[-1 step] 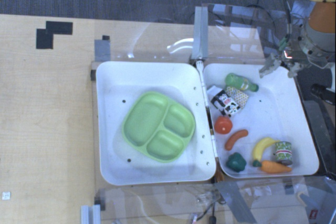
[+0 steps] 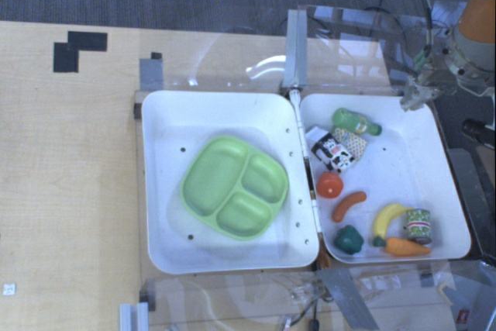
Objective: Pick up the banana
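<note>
Table: pale wooden table [image 2: 70, 190] carrying two shallow white bins side by side
Left bin: shallow white plastic bin [image 2: 163, 244] holding a light green divided plastic tray
Right bin: shallow white plastic bin [image 2: 434, 167] holding the small items
Tray: light green divided plastic tray [image 2: 235, 187], lying flat and turned at an angle near the middle of the left bin
Arm: grey arm with orange band [image 2: 474, 31], at the upper right corner of the view, above the far right corner of the right bin
Gripper: gripper [image 2: 415, 97] over the far right rim of the right bin, well apart from the banana; whether it is wide or narrow cannot be told
Banana: yellow curved banana [image 2: 385, 219], near front right of the right bin, touching a small printed can [image 2: 418, 225] and just above an orange carrot [image 2: 406, 246]
Bottle: green plastic bottle [image 2: 355, 122], lying near the far wall of the right bin
Sausage: red-orange sausage [image 2: 349, 205], left of the banana
Tomato: red round tomato [image 2: 329, 184], by the left wall of the right bin
</note>
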Robot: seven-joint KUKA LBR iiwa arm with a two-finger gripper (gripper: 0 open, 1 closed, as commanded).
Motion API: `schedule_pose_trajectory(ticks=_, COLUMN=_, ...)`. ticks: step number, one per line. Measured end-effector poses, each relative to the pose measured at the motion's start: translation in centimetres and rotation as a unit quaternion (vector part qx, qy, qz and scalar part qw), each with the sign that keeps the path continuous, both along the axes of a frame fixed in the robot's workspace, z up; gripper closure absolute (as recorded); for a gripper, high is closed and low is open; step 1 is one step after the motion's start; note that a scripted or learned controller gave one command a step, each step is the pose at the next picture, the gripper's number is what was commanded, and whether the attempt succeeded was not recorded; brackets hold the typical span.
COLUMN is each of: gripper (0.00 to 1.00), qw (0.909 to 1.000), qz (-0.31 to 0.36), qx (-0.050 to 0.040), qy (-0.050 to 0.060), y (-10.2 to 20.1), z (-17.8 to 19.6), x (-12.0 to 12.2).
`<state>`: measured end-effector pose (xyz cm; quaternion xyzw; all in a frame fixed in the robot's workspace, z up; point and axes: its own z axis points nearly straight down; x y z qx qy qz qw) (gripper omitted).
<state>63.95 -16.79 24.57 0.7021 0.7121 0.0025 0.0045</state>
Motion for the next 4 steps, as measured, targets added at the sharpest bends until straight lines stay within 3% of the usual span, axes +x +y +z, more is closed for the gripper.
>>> schedule_pose_trajectory(ticks=1, gripper=0.0, qw=1.0, qz=0.0, qx=0.0, qy=0.0, y=0.0, z=0.0, x=0.0)
schedule_pose_trajectory(ticks=2, gripper=0.0, qw=0.9832, qz=0.183, qx=-0.0006, qy=0.002, y=-0.7, z=-6.7, x=-4.9)
schedule_pose_trajectory(ticks=3, gripper=0.0, qw=0.9961, qz=0.088, qx=-0.0007, qy=-0.001, y=-1.0, z=-15.7, x=-10.5)
schedule_pose_trajectory(ticks=4, gripper=1.0, qw=0.996, qz=0.089, qx=-0.0009, qy=-0.004, y=-0.9, z=-14.4, x=-10.2)
